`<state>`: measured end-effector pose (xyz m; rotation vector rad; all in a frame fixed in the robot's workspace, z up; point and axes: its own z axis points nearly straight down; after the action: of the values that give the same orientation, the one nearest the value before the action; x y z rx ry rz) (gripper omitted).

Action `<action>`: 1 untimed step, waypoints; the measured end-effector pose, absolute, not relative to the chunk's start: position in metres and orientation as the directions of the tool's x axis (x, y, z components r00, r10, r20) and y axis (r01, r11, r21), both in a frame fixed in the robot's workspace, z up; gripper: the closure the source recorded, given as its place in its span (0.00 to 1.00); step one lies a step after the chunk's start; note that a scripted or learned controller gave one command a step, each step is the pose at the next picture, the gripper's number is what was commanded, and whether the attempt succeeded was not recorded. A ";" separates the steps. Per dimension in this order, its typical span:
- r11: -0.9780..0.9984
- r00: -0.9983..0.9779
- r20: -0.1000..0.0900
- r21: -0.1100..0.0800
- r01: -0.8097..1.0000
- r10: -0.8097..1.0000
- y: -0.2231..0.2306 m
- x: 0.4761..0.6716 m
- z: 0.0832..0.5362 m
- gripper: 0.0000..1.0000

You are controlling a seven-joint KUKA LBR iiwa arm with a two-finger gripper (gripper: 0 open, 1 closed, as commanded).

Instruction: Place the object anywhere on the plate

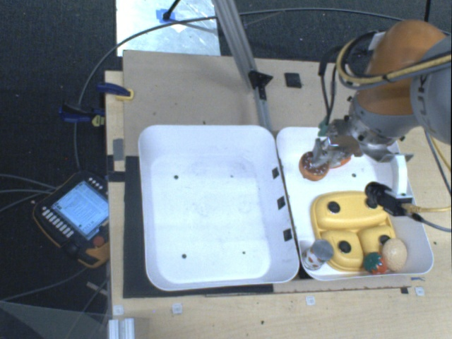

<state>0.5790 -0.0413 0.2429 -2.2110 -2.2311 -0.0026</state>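
A yellow sectioned plate lies in the front half of the right bin. A brown and orange round object sits on the bin floor just behind the plate's far left corner. My gripper points down right over this object, at or touching its top. A beige egg-shaped object and a small green and orange piece rest at the plate's front right corner. A little grey object lies at the plate's front left.
The left bin stands beside the right one, with a raised rim between them. A slanted metal pole rises behind the bins. A handheld control unit lies off the bench to the left.
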 end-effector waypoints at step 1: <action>0.009 -0.009 0.002 -0.001 1.000 1.000 0.003 0.552 0.247 1.00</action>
<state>0.5515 0.0035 0.2468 -2.2098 -2.2302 -0.0016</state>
